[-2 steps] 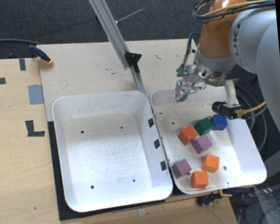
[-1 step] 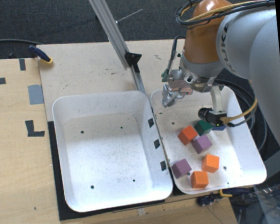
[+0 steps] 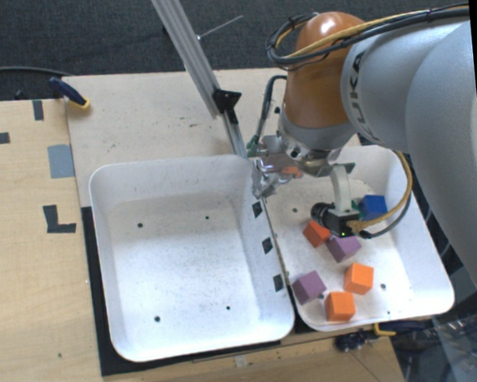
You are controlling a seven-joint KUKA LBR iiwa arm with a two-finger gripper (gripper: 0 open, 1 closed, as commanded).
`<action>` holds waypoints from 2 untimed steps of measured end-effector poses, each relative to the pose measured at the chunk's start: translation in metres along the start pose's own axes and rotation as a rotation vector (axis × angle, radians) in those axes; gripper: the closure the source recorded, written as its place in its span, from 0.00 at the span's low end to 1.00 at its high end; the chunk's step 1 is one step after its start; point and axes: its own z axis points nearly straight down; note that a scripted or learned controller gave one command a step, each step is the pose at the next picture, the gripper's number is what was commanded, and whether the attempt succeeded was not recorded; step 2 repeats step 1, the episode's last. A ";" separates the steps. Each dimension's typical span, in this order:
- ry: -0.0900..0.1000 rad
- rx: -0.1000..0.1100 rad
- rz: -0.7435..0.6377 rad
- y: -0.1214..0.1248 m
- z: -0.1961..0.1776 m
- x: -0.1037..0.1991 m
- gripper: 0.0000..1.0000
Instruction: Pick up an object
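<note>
Hanging over coloured cubes [image 3: 360, 277], grey arm [image 3: 417, 85]

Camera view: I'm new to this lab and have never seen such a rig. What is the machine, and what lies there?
The camera looks down at a slant on a bench. The grey machine is a robot arm reaching in from the right. Its hand hangs above the wall between the left bin and the right bin. The right bin holds small blocks, among them an orange block, a purple block and a blue block. I cannot tell whether the hand holds anything.
</note>
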 end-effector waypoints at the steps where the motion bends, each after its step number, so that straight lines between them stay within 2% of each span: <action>1: 0.000 -0.002 -0.001 -0.003 -0.006 0.053 1.00; 2: 0.000 -0.002 -0.001 -0.003 -0.006 0.053 1.00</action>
